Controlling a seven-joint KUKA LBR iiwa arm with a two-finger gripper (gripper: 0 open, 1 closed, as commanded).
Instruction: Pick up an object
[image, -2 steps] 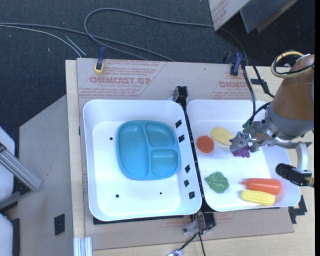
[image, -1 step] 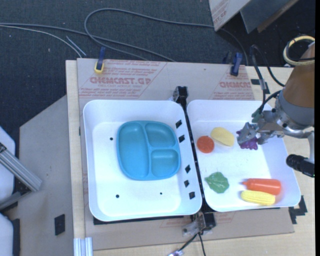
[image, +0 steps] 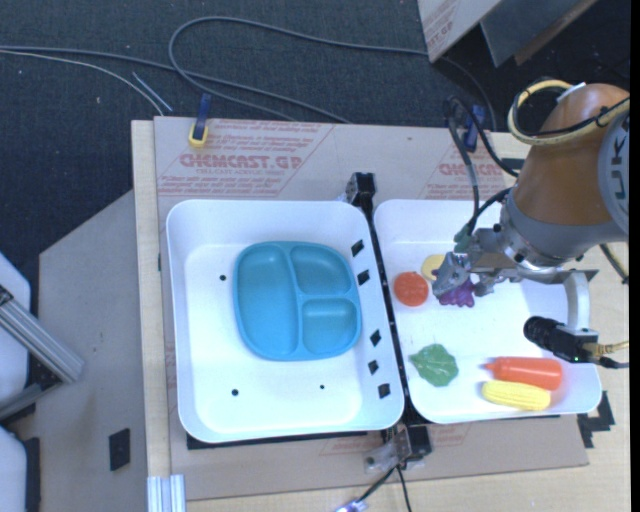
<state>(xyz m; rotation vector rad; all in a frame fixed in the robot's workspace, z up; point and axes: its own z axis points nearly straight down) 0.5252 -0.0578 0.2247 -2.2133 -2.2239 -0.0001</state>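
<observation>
Bench with two white bins side by side. Left bin holds a blue divided plate, lying flat near its middle. Right bin holds the toys: orange tomato by the divider; yellow piece just behind it, partly hidden; purple grapes just right of the tomato; green leafy piece nearer the front edge; carrot at front right, with corn touching it on the near side.

Arm reaches in from the right, low over the right bin. Gripper sits right at the grapes, its tip over their top edge. Cannot tell whether it is released, clenched, or grasping the grapes; the wrist body hides that. Tomato close beside the gripper, apparently apart from it. Black unit hangs off the arm above the carrot.
</observation>
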